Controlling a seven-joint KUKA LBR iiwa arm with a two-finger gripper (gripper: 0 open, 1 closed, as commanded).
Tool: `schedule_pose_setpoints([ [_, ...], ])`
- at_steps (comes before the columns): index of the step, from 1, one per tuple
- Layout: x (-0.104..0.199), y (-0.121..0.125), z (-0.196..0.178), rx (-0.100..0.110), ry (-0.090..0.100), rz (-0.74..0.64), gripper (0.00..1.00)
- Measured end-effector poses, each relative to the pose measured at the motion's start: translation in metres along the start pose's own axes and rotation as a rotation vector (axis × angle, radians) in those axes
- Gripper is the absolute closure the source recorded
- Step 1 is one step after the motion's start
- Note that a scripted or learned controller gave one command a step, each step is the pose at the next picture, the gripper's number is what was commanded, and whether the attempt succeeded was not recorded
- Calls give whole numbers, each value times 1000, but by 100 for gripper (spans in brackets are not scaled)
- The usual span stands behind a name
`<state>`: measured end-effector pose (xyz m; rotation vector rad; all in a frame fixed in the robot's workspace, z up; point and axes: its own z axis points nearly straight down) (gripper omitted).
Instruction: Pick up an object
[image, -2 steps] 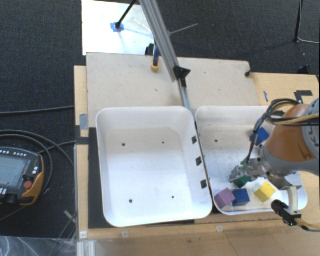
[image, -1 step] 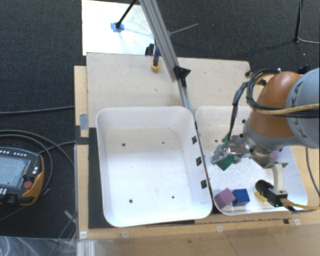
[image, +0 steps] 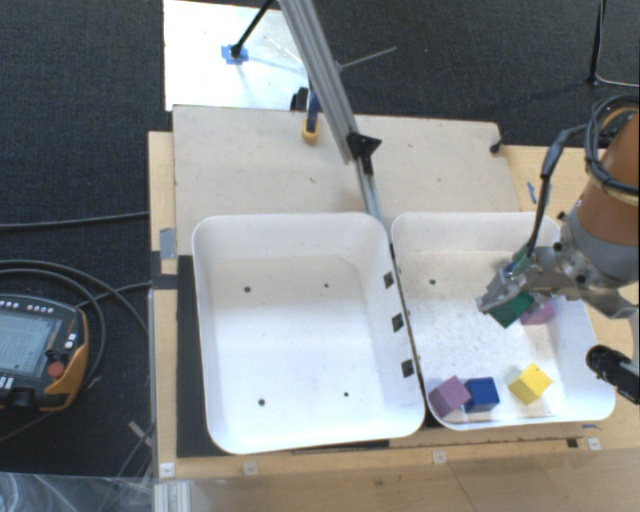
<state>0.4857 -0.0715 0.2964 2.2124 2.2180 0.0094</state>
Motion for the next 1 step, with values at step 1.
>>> schedule_pose_setpoints([
  [1,73,7,39,12,5,-9,100],
])
